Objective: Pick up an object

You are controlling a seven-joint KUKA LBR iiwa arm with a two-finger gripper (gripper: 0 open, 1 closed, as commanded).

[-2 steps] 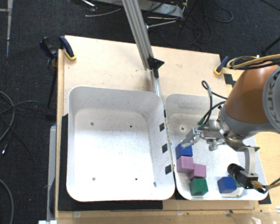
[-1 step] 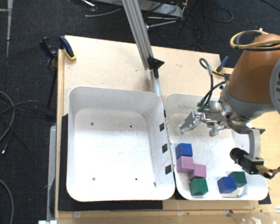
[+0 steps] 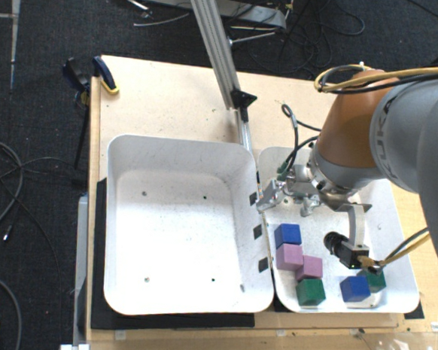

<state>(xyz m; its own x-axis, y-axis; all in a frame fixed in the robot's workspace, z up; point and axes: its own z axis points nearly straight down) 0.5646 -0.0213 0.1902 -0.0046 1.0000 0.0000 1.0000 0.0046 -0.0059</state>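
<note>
Blocks lie clustered in the right bin (image 3: 396, 222): a blue cube (image 3: 288, 235), two pink blocks (image 3: 289, 256), a green cube (image 3: 311, 292), another blue cube (image 3: 355, 288). The end effector (image 3: 289, 196) hangs above them; its grip state cannot be told.

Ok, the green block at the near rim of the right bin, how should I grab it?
Probably from straight above. Take the green block across its left and right faces: those sides look free, while the pink block crowds its far face and the bin rim its near one.
</note>
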